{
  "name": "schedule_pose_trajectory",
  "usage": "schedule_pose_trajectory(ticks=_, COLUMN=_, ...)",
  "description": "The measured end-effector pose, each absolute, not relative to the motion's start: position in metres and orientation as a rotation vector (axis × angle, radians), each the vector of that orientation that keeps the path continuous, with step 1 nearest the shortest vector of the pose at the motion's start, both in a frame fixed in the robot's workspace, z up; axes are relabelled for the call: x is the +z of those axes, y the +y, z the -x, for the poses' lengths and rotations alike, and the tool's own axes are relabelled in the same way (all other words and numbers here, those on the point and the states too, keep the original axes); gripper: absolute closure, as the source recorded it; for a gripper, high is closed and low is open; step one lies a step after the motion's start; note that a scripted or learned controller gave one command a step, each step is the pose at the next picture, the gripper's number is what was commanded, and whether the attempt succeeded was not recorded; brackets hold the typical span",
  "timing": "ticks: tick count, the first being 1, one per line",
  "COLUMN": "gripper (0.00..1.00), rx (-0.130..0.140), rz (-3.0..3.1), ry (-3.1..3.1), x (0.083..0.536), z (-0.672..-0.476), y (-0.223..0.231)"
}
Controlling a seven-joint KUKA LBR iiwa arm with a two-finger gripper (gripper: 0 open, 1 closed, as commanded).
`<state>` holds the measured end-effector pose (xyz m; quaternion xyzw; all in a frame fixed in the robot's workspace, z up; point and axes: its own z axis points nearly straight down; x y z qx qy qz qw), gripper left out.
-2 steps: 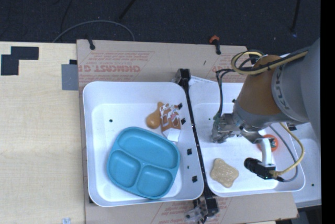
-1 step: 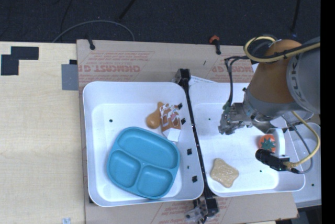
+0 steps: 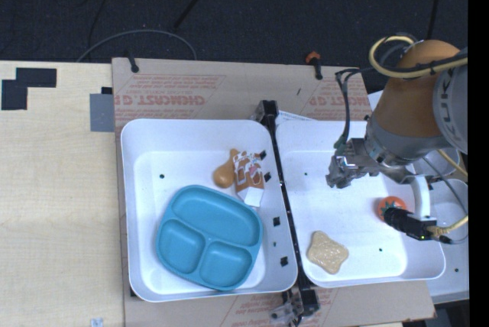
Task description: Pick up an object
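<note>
Desk (image 3: 53, 188): pale wood at left, black squares and a grey patch near its top edge. Cardboard sheet (image 3: 214, 85) with red print under both bins. Dark floor with cables (image 3: 137, 35) behind.

Left bin (image 3: 141, 146): white, shallow. Blue tray (image 3: 208, 237), three compartments, lying at lower centre. Brown toy (image 3: 241, 171) with white patches near the right wall, just above the tray, touching a white scrap.

Divider: black strip (image 3: 276, 188) between the bins.

Right bin (image 3: 313, 138): white, shallow. Tan flat piece (image 3: 328, 252), irregular edge, at lower left of the floor, well apart from the jaws. Orange-red ball (image 3: 393, 205) at right, partly hidden by a black part of the arm, lying near the right wall.

Arm (image 3: 416, 100): entering from right, orange band over grey body, yellow hose looped on top, cables trailing along the side. Wrist bent toward the right bin's centre.

Jaws (image 3: 341, 173): metallic, over the upper middle of the right bin, pointing down and left. Opening too small and dark to judge; cannot tell whether spread or closed. Nothing seen between the fingers.
</note>
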<state>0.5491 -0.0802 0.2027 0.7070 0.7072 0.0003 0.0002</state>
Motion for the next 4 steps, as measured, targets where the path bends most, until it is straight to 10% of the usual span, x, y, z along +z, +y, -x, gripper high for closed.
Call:
schedule_pose_trajectory(ticks=1, gripper=1.0, rx=0.004, rz=-2.219, ry=2.22, x=0.264, z=-0.545, y=-0.083)
schedule_pose_trajectory(ticks=4, gripper=1.0, rx=-0.007, rz=-2.221, ry=2.23, x=0.24, z=-0.544, y=0.069)
